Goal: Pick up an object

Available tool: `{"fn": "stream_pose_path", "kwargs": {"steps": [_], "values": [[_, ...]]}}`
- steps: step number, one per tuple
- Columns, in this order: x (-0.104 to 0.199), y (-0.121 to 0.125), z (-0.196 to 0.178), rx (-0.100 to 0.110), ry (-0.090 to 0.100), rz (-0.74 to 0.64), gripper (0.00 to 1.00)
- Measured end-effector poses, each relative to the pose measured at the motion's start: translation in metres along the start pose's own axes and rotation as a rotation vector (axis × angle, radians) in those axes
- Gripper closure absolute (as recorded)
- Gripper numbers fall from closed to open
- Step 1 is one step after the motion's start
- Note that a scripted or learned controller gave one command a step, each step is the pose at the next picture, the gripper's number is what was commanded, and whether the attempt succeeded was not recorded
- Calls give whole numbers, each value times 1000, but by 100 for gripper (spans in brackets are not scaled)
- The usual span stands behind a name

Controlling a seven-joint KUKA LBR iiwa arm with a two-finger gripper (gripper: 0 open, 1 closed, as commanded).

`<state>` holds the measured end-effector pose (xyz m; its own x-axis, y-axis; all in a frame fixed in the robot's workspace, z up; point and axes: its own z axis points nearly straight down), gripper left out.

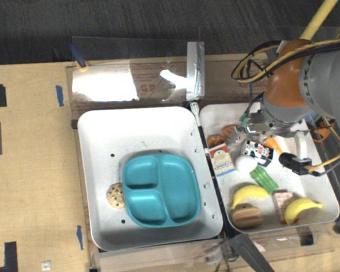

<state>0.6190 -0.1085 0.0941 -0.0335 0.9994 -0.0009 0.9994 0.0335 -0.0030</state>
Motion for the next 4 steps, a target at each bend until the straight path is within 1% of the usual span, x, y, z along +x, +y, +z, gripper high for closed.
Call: {"fn": "stream_pose_path", "kwargs": {"steps": [1, 2, 3, 4], "values": [[2, 3, -13, -9, 1, -1, 100], [2, 2, -12, -7, 1, -1, 0], [-58, -34, 3, -15, 0, -59, 0], [-75, -87, 4, -16, 0, -288, 0]]}}
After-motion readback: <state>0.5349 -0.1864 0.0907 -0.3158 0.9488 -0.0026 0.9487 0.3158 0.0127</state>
